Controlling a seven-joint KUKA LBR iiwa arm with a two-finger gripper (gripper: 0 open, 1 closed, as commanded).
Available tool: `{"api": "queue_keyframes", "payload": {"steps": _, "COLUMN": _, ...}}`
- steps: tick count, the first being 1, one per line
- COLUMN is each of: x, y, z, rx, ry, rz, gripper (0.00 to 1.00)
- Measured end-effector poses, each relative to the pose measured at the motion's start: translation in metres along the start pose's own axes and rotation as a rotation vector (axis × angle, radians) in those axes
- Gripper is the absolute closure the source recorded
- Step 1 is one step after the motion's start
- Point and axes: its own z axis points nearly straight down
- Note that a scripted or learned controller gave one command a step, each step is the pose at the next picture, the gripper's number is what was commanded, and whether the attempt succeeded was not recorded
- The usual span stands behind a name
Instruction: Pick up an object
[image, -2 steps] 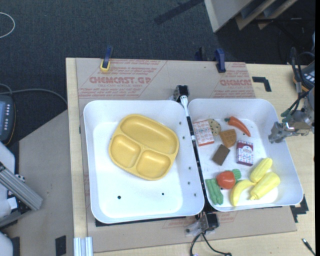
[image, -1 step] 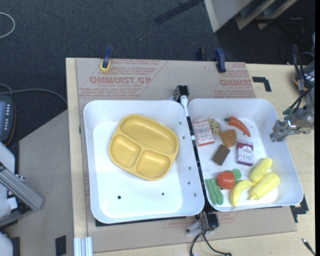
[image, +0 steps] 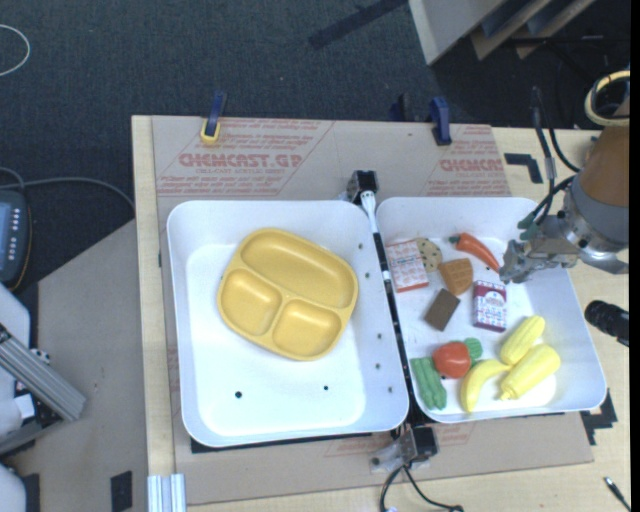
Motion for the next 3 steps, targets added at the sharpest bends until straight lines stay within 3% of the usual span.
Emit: {"api": "queue_keyframes", "payload": {"steps": 3, "x": 0.162, "y": 0.030, "z": -0.022, "rx": -0.004, "ry": -0.001, "rz": -0.003, "gripper": 1.00}}
